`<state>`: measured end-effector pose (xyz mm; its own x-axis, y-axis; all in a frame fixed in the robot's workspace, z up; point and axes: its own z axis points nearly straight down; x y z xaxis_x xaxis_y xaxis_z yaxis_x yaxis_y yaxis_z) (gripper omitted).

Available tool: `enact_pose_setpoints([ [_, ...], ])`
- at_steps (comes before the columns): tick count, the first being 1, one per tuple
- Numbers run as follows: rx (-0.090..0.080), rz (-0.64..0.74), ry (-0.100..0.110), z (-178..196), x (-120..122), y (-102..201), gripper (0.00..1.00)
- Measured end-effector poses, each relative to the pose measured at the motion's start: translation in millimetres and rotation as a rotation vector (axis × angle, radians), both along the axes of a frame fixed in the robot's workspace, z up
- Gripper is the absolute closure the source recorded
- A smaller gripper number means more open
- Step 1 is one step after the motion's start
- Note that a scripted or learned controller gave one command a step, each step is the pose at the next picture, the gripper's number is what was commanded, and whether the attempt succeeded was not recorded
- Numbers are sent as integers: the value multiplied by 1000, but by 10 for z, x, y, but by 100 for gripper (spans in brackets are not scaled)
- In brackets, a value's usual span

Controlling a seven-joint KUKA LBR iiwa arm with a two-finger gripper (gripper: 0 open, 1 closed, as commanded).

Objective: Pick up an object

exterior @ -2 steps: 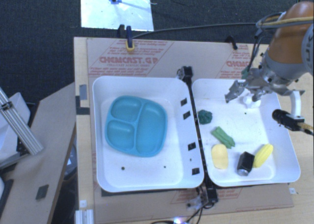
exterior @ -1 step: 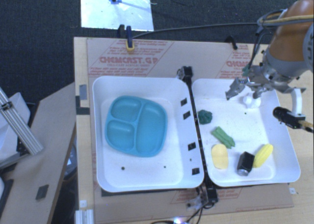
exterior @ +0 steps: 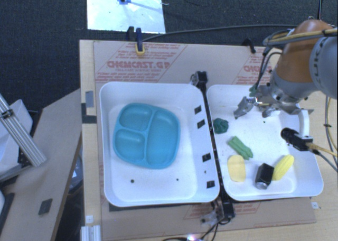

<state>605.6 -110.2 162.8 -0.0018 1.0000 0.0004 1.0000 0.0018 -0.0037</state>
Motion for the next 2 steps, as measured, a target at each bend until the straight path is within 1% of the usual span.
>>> enact_pose_setpoints([
  [1, 0, -1, -2, -595, 22, -68, 0],
  [2, -7, -4, -9, -772, 34, -102, 0],
])
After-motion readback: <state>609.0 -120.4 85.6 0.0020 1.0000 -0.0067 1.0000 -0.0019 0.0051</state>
